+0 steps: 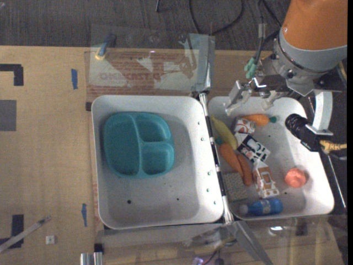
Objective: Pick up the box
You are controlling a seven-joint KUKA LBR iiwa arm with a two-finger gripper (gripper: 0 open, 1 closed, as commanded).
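Matt teal plastic tray (138, 144); smooth white plastic bins (160, 206).

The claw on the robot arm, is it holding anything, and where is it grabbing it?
Nothing. The claw hangs open above the back of the right bin, with the box lying loose below it.

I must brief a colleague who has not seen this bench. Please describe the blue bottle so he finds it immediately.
Look in the right bin, along its near edge. The blue bottle lies there on its side, below the small carton. It is the only blue item in that bin.
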